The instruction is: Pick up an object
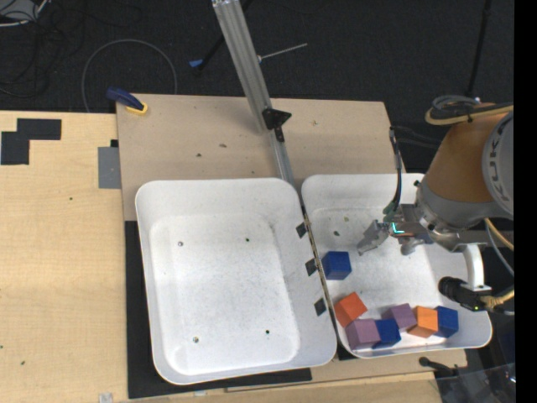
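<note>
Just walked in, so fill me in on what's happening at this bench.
A grey and orange arm reaches in from the right over the right bin, with its end effector low above the bin floor, nothing visibly between its fingers. A lone blue cube sits just below and left of it. More blocks cluster along the near edge: an orange cube, purple blocks, and others. The left bin sits alongside.

light: bright, even overhead | shadows: faint, soft | glare: none | focus: slightly soft, grainy
</note>
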Controlling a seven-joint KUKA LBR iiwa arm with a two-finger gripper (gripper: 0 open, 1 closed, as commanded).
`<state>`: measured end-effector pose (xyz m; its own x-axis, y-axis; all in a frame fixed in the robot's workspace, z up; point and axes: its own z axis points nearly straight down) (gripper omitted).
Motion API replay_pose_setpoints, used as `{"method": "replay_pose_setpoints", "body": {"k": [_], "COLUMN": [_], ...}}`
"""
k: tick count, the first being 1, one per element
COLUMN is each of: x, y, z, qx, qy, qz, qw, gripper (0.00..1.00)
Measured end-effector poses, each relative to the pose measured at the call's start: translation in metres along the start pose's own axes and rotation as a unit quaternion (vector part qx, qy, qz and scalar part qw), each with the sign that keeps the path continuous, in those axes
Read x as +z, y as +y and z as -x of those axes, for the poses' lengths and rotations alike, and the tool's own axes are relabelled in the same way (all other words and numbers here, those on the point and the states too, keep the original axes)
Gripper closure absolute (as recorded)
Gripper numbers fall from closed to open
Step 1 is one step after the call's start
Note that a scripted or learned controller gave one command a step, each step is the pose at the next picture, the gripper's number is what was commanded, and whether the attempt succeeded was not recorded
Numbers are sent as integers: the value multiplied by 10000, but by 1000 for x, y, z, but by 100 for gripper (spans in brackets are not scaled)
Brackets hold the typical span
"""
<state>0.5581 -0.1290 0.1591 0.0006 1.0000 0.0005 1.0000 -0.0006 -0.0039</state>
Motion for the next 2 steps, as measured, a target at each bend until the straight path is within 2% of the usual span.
{"method": "replay_pose_setpoints", "body": {"k": [2], "x": [0], "y": [0], "z": [0], "qx": [-4], "qy": [0], "qz": [-1], "qw": [10000], "gripper": [0]}}
